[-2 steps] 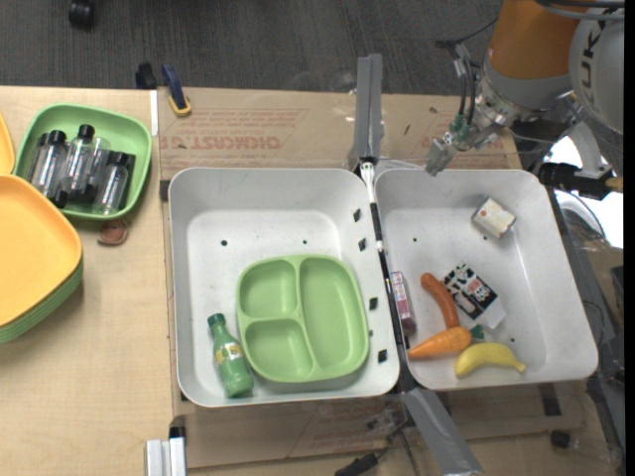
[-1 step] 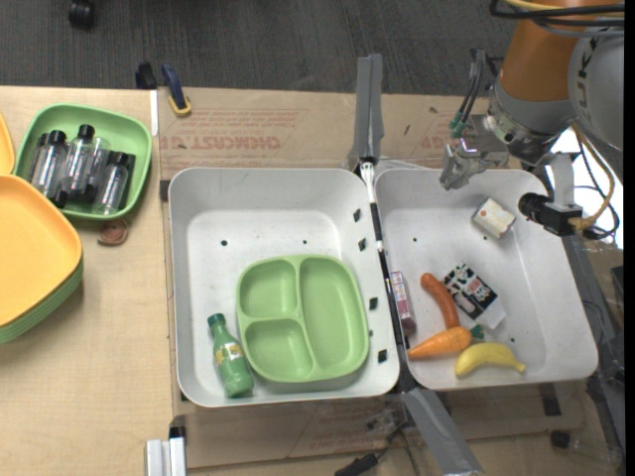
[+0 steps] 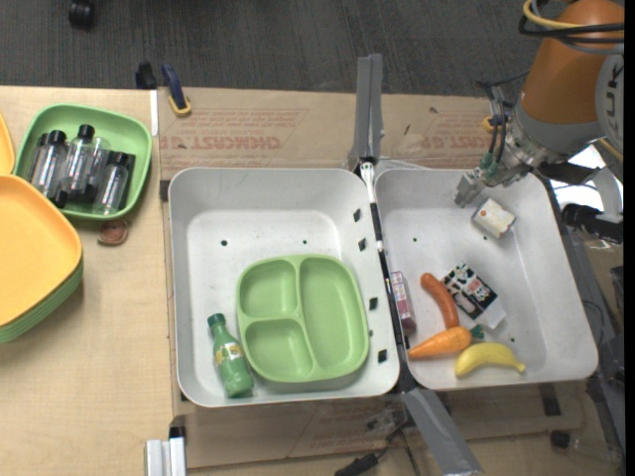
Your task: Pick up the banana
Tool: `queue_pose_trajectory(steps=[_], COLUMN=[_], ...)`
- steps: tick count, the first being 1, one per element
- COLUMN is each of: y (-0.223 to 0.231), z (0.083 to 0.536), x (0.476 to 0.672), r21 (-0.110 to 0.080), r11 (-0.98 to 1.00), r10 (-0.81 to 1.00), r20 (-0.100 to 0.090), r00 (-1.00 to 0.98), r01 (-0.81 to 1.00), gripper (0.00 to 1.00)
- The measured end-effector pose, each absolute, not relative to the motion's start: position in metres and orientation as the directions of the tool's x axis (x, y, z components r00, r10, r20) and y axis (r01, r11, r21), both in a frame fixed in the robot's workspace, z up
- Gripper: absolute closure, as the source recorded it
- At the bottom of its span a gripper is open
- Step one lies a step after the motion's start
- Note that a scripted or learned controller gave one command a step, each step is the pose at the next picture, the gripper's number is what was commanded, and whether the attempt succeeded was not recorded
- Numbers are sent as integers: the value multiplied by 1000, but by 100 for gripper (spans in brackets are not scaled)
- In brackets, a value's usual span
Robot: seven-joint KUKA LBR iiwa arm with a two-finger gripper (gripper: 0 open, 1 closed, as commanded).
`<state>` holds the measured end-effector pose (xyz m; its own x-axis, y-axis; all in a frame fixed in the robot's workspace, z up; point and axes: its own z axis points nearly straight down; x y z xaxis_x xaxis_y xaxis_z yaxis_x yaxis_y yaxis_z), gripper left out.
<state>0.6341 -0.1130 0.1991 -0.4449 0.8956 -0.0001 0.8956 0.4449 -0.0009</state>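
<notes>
Now | banana [image 3: 488, 359] right bin [image 3: 556, 266] near corner | pincer [image 3: 474, 188] well apart

Banana [image 3: 488, 360] in the right bin

Yellow, curved, lying flat near the bin's front edge, its stem end touching the tip of an orange carrot [image 3: 441, 342] on its left.
</notes>
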Motion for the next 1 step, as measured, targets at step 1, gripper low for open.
queue_pose_trajectory(steps=[1], y=[-104], z=[225], x=[659], r21=[0], r11=[-180], r10=[984], r20=[-2], r00=[180], r01=[984], gripper=[100])
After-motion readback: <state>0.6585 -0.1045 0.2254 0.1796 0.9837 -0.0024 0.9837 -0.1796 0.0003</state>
